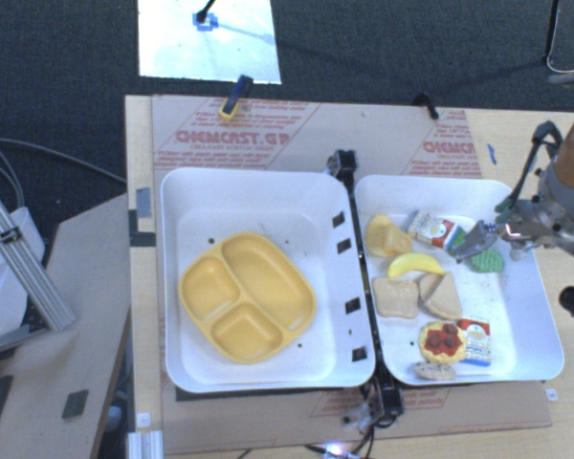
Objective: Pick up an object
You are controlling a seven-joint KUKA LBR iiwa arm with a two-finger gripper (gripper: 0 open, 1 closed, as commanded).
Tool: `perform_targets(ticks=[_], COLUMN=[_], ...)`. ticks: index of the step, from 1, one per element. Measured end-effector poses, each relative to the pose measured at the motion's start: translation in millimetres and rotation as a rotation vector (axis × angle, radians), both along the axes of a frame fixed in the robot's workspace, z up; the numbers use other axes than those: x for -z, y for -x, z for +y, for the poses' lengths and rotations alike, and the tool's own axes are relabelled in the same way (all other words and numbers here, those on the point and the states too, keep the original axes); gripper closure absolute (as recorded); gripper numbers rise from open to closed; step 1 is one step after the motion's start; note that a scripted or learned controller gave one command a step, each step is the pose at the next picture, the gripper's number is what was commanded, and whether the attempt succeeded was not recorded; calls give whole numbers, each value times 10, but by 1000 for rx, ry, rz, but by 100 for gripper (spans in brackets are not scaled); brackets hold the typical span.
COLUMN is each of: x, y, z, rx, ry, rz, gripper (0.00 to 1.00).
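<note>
1. The gripper [480,239] is hovering over the right bin [531,352]; I cannot tell its opening.
2. A green object [489,261] is lying just beside it, at five o'clock.
3. The banana [416,265] is lying at eight o'clock.

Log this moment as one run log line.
gripper: over right bin, above green item | fingers: unclear | yellow tray: left bin | pick: not confirmed

The tool [480,240] hung over a green item [488,261] near the right bin's [531,352] far edge; a yellow tray [246,296] lay in the left bin [201,194].
</note>
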State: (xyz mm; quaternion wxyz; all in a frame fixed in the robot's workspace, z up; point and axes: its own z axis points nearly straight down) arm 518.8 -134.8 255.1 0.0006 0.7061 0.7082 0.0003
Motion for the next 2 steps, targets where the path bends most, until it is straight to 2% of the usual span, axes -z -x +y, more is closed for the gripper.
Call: perform_targets(ticks=[1, 2], x=[1124, 1738], y=[353, 326], z=[-183, -260], rx=[5, 2], ry=[-3, 0], rz=[10, 2], gripper=[0, 0])
